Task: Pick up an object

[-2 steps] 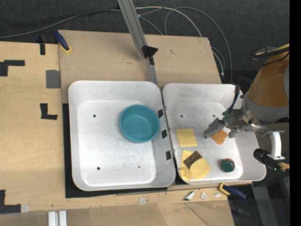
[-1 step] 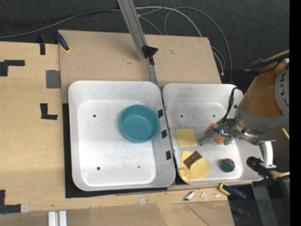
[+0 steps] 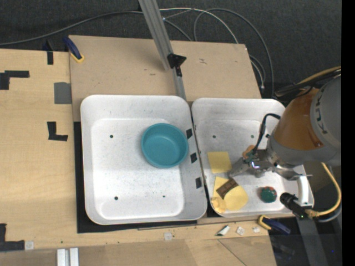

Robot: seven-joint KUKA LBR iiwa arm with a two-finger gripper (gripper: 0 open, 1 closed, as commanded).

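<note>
Tool [image 3: 239, 169] low in right bin [image 3: 233, 111], beside yellow square [image 3: 219, 161]; finger state: cannot tell. Nothing lifted yet; grasp and lift remain. Teal bowl [image 3: 164, 144] untouched in left bin [image 3: 100, 148].

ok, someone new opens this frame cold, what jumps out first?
Probably the teal bowl, alone in the left bin, toward its right side. Next the grey arm with its orange band coming in from the right, its hand low over the right bin. Just beside it lie a yellow square, a small brown piece on yellow pieces near the front wall, and a small green and red object.
</note>
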